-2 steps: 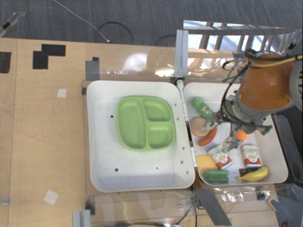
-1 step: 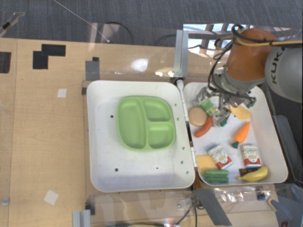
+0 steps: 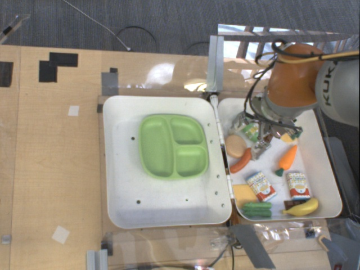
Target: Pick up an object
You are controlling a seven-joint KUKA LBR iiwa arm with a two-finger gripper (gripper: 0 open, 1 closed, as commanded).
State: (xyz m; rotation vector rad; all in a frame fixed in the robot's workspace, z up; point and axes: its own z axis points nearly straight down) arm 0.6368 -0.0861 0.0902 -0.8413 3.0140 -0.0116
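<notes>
My gripper [image 3: 262, 142] hangs low over the upper middle of the right bin [image 3: 332, 198], under the orange wrist band. Just left of it lie a tan bread roll [image 3: 235, 146] and a red sausage [image 3: 241, 161]. A green-and-white packet [image 3: 249, 131] sits partly under the gripper's body. To its right is an orange carrot [image 3: 287, 157]. Nearer the front are two small cartons [image 3: 261, 185] [image 3: 297, 185], a yellow cheese slice [image 3: 242, 193], a green cucumber [image 3: 257, 209] and a banana [image 3: 301, 208]. Nothing is visibly lifted.
The left bin [image 3: 129, 201] holds a green divided plate [image 3: 172, 146]. A ridge [image 3: 222, 151] separates the two bins. The arm's grey body [image 3: 337, 89] and cables cover the right bin's back right corner. A metal frame [image 3: 270, 38] stands behind it.
</notes>
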